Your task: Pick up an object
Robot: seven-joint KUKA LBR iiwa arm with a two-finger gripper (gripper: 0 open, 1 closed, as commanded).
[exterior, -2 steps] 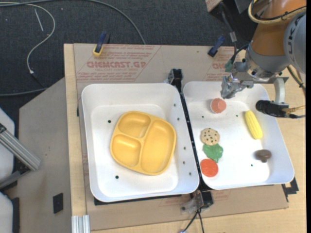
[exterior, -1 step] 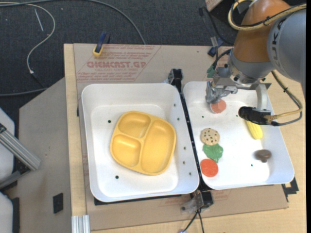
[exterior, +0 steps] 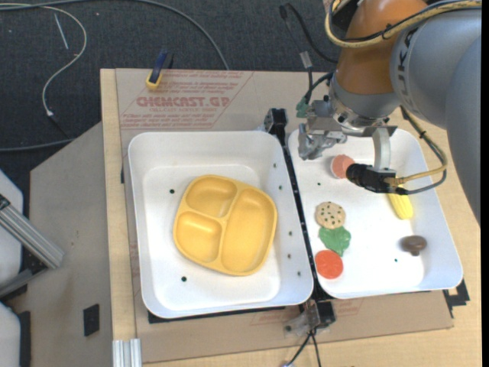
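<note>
Camera view, nearest edge first: in the right shallow white bin (exterior: 439, 270) a flat red-orange disc (exterior: 329, 264) lies at the front, touching a green leafy piece (exterior: 336, 239) just behind it, and behind that a round tan cookie with dark chips (exterior: 330, 215). A small brown oval piece (exterior: 414, 244) sits apart toward the right wall. Farther back lie a yellow banana-shaped piece (exterior: 400, 203) and a pink round piece (exterior: 341, 165). The left shallow white bin (exterior: 145, 205) holds a yellow plastic divided plate (exterior: 225, 224). Over the right bin's far left corner hangs the grey metal hand (exterior: 312, 145); whether it is open or closed cannot be told, and nothing is seen in it. On the desk's (exterior: 191, 94) far edge rests a blue-and-yellow clip (exterior: 159, 69).
</note>
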